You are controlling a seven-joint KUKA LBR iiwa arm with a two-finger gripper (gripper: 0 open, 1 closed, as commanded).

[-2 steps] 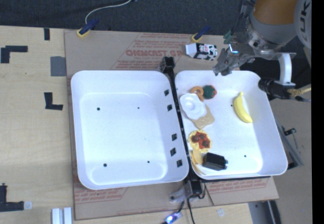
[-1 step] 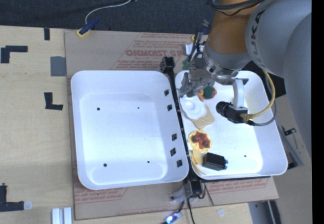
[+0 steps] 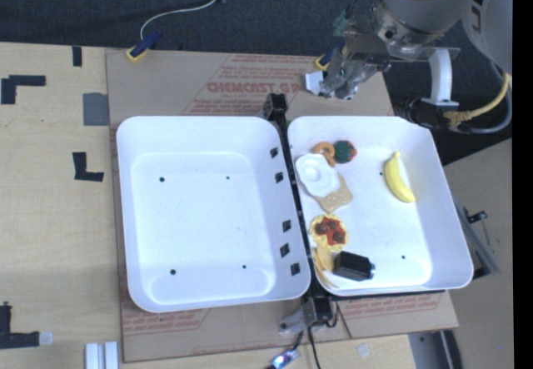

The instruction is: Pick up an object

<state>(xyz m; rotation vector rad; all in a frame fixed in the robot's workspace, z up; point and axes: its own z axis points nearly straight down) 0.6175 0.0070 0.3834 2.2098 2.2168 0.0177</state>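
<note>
Camera view has the gripper (image 3: 340, 80) hanging beyond the far rim of the right bin (image 3: 416, 230), over the cardboard; whether its jaws are open or closed I cannot tell. Every candidate lies nearer than it, inside that bin: a banana (image 3: 399, 178) toward the right, long axis running far to near, and a cluster along the left wall, from a fried egg (image 3: 314, 173) down to a black block (image 3: 353, 265).

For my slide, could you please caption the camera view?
Claw poised beyond the right bin, which holds a banana, a fried egg and a black block.
</note>
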